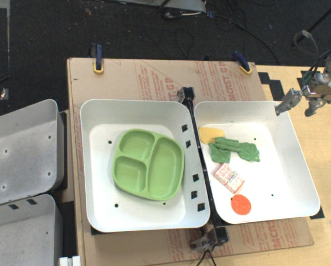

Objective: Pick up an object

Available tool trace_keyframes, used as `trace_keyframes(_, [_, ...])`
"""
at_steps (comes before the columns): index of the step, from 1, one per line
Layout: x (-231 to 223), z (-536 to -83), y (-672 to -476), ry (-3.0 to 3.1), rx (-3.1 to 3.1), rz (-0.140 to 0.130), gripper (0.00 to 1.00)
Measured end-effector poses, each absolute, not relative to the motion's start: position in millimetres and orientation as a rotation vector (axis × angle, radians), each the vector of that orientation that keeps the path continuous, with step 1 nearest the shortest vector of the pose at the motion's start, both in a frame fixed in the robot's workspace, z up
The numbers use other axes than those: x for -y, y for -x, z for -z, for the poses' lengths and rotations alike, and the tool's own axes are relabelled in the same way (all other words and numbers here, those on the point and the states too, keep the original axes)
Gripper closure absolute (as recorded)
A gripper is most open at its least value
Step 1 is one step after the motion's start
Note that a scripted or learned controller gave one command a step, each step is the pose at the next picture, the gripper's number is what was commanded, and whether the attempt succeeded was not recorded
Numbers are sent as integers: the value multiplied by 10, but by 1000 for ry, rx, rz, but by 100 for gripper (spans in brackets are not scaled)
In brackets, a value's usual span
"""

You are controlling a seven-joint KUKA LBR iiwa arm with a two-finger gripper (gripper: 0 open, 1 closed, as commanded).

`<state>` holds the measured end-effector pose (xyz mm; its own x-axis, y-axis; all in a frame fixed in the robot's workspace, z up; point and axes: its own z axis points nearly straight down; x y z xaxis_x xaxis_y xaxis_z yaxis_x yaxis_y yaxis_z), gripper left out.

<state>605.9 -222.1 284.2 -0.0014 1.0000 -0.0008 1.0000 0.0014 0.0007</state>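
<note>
In the right bin lie a yellow piece, a green soft item, a small red-and-white packet and an orange disc. The left bin holds a green divided plate. My gripper hangs at the far right, above the right bin's upper right corner, well away from all the items. It is open, its two fingers spread, with nothing between them.
Both bins rest on a cardboard sheet held by clamps at the back. Another white tray sits off to the left. Cables run across the dark floor behind.
</note>
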Motion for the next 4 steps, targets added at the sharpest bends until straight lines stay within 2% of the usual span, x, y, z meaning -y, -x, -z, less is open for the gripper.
trace_keyframes(1, [2179, -2252, -6139, -2219, -2227, 3, 0])
trace_keyframes(3, [2154, -1292, -6012, -2225, -2223, 3, 0])
trace_keyframes(4, [2158, -1430, -6032, -2219, -2220, -2, 100])
